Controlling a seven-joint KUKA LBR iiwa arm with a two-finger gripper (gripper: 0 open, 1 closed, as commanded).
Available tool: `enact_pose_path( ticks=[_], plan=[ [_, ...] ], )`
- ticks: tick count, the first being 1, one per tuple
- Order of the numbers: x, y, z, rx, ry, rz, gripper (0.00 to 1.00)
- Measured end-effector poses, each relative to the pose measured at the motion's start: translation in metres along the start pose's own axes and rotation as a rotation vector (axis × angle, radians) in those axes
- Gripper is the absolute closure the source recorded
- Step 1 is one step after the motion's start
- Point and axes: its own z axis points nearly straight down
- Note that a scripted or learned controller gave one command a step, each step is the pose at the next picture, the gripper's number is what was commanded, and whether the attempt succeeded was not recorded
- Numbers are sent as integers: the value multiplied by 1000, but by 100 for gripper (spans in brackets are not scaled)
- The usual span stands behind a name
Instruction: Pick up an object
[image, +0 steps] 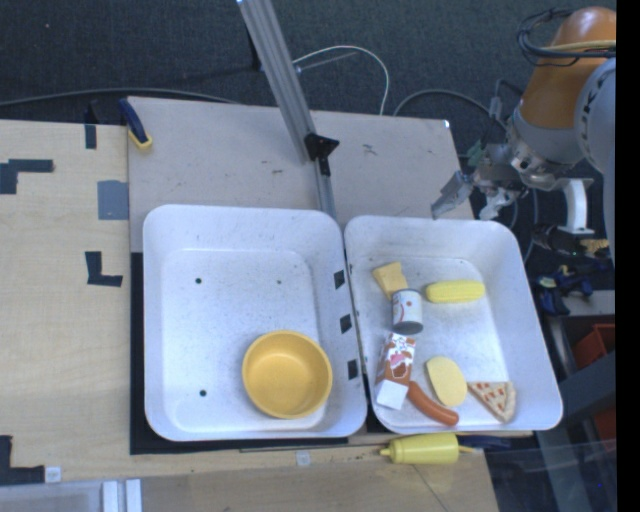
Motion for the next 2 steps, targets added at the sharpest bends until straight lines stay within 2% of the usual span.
enact_pose_path(
  ticks=[1, 2],
  plan=[
    [7, -9, 55, 2, 1, 1, 0],
    [8, -8, 120, 2, 0, 0, 0]
  ],
)
